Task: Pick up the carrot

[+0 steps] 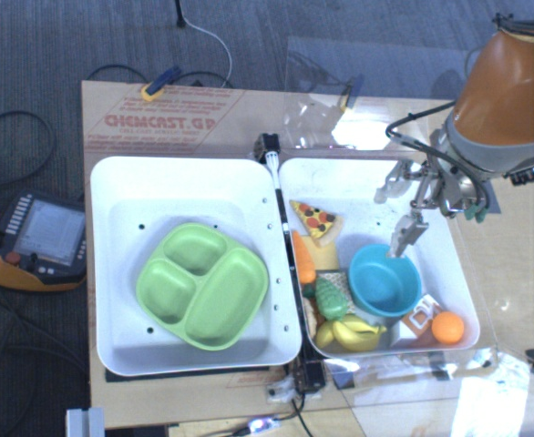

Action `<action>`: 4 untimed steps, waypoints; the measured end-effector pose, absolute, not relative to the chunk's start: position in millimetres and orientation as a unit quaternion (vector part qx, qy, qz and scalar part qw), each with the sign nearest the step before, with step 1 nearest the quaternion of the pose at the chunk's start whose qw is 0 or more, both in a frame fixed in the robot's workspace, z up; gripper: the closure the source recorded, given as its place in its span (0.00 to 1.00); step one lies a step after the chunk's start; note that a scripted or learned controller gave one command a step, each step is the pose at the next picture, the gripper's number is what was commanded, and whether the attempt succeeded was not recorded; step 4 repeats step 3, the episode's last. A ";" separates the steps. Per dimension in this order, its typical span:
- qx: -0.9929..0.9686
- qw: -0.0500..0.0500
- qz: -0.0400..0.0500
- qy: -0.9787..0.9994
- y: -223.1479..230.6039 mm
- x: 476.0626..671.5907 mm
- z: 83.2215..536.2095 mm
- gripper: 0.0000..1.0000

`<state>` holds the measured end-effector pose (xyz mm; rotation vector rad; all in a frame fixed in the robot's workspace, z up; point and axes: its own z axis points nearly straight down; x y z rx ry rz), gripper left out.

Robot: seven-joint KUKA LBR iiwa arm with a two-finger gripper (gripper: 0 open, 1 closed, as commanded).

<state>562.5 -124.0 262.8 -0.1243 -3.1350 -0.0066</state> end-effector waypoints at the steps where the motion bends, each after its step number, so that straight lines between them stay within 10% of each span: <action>1: -0.043 0.004 -0.002 -0.999 -57.4 552.7 177.5 0.00; 4: -0.091 0.002 -0.001 -0.996 23.5 519.8 181.3 0.00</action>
